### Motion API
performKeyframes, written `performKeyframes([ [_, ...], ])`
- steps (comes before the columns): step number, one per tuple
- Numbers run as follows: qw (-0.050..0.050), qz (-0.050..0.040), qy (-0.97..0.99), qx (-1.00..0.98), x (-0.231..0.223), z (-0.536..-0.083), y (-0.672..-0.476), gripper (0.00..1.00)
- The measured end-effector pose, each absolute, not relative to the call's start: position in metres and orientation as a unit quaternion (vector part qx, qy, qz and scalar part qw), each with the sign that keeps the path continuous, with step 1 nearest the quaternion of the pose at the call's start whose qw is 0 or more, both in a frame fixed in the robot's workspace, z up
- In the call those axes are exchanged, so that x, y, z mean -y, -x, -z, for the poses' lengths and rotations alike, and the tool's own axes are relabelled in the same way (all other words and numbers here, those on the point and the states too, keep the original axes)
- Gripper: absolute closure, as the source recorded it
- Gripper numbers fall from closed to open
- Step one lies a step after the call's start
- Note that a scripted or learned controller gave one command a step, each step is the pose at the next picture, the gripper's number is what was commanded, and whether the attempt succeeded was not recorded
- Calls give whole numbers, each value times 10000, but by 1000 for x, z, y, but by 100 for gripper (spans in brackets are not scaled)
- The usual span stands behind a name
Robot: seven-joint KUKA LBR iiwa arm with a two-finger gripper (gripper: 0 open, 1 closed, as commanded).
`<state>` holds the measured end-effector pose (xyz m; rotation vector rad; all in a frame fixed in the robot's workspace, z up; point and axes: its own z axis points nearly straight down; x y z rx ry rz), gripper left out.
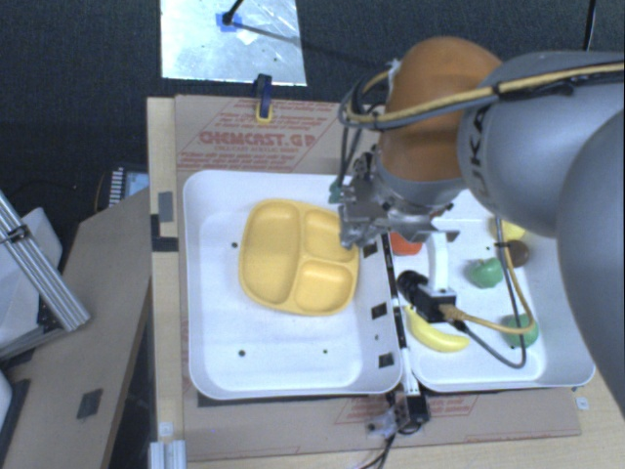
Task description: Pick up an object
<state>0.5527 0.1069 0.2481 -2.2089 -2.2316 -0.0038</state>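
A yellow divided plate (288, 257) lies in the left bin (210, 350), toward its right side. My gripper (355, 234) hangs low over the plate's right rim, close to the wall between the two bins. In the right bin (562, 364) a yellow banana (439, 336) lies near the front left. A green object (485, 274) sits in that bin's middle, and a second green object (524, 331) lies further front. A small orange-red thing (407, 247) shows just right of the gripper, partly hidden by the wrist.
The big grey arm covers the right bin's back part. A brown thing (517, 254) and a yellow piece (509, 231) peek out under it. Brown cardboard (249, 135) lies under the bins. A shiny metal sheet (229, 27) rests beyond.
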Motion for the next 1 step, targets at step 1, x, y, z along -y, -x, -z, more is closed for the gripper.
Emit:
performKeyframes([
  [1, -2, 5, 7058, 7084, -103, -248, -553, 0],
])
